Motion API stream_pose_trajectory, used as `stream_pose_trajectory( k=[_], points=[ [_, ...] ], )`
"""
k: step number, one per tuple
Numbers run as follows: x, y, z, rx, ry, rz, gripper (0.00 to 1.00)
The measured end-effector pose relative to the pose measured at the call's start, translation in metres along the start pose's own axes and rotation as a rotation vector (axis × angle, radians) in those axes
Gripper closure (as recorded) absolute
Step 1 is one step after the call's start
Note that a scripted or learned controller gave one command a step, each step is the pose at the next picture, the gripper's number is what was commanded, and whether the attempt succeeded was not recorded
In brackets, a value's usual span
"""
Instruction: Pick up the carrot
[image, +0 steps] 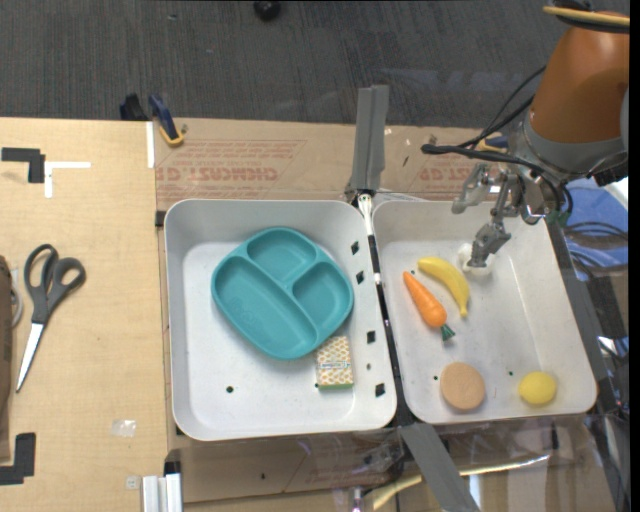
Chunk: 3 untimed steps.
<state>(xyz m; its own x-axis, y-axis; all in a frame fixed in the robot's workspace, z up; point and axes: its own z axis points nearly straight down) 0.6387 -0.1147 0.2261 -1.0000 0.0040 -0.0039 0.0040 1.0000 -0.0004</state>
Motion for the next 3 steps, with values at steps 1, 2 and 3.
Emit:
stream_pose_trajectory(
  k=[1, 2, 3],
  points=[
    [-0.005, 0.020, 0.092, 0.000, 0.001, -0.011, 0.00],
    [-0.007, 0.020, 0.081, 0.002, -0.006, -0.013, 1.00],
    [-0.021, 0.041, -0.011, 0.001, -0.001, 0.355, 1.00]
  ],
)
